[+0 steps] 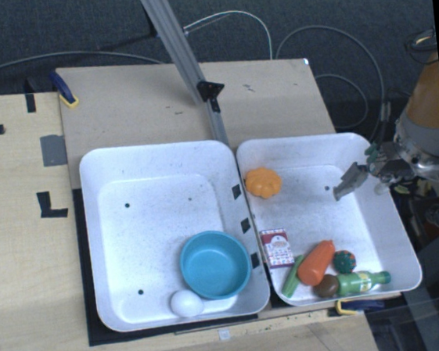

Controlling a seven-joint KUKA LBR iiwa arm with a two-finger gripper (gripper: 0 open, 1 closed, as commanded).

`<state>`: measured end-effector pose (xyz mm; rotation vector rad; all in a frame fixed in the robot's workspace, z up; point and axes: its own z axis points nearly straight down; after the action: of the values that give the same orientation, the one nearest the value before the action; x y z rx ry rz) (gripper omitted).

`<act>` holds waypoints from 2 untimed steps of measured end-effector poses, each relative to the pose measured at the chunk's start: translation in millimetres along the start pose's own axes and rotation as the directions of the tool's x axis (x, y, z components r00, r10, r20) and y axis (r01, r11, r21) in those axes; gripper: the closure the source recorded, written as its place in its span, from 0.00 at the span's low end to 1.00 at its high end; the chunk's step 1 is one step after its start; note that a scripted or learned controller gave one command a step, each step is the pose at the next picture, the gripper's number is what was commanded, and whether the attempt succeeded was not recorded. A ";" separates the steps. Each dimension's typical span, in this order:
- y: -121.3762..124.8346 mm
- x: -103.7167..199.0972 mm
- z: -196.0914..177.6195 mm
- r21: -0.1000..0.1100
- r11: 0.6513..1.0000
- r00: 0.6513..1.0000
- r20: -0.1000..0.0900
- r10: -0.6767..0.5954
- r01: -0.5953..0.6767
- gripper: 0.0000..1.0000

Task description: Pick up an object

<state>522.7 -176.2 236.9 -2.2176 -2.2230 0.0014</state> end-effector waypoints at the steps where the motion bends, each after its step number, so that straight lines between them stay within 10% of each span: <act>1: 0.0 -0.1 -0.1 0.000 1.000 1.000 0.000 0.000 0.000 0.00; 2: 5.3 -0.4 45.5 0.004 1.000 1.000 0.000 0.001 -0.001 0.00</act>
<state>527.9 -176.6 191.5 -2.2168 -2.2201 0.0059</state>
